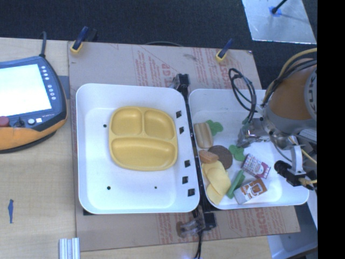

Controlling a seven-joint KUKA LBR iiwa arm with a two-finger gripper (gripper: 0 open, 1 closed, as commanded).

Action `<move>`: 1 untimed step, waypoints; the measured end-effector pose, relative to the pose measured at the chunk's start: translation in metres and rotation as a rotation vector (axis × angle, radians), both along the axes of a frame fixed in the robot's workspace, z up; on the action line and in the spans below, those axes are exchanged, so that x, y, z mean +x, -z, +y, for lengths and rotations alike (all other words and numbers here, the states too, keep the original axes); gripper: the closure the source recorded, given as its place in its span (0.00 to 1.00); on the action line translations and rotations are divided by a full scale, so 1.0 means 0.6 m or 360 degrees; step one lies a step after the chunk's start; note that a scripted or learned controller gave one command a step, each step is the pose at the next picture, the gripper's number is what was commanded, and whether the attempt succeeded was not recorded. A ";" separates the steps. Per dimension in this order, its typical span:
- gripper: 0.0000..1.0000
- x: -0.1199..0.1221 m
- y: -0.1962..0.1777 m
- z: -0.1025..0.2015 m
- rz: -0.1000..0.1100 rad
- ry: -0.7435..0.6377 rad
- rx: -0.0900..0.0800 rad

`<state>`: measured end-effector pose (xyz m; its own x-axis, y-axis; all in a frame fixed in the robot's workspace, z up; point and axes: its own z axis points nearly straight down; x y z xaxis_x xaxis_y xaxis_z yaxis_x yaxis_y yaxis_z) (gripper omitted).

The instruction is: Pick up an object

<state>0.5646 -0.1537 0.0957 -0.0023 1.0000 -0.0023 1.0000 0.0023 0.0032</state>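
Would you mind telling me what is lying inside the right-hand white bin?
The right bin holds a bread roll, a brown disc, yellow pieces, green pieces and two small cartons. The arm hides the bin's far right corner.

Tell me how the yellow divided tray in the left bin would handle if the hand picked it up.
The yellow divided tray looks like moulded plastic, so probably stiff and light for its size. It lies flat in the left bin, unlikely to roll or tip. Its smooth, rounded rim may be slippery, and its width probably means gripping an edge.
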 end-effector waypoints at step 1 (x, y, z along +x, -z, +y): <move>0.00 0.004 0.002 -0.002 -0.0001 0.0001 -0.0002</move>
<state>0.5668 -0.1551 0.0945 -0.0017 1.0000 -0.0033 1.0000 0.0017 0.0040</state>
